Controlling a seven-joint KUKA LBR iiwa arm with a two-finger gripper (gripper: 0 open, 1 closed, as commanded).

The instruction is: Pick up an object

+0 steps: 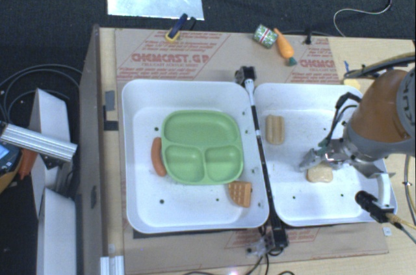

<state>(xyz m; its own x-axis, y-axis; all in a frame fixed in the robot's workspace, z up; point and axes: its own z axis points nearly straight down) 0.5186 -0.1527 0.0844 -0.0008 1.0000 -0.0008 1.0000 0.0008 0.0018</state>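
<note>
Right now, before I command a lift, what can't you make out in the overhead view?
- Jaws' state: the gripper sits low over the pale beige lump in the right white bin; blur and the arm's own bulk hide whether anything is clamped.
- The lump's top edge is covered by the gripper.
- The small green-and-white can behind the bins: label too small to read.

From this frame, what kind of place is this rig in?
Likely a robot grasping lab, not a kitchen: two white bins on a cardboard-covered bench, toy food such as a sausage and a green plate, loose cables on dark carpet, and an arm over the right bin.
</note>
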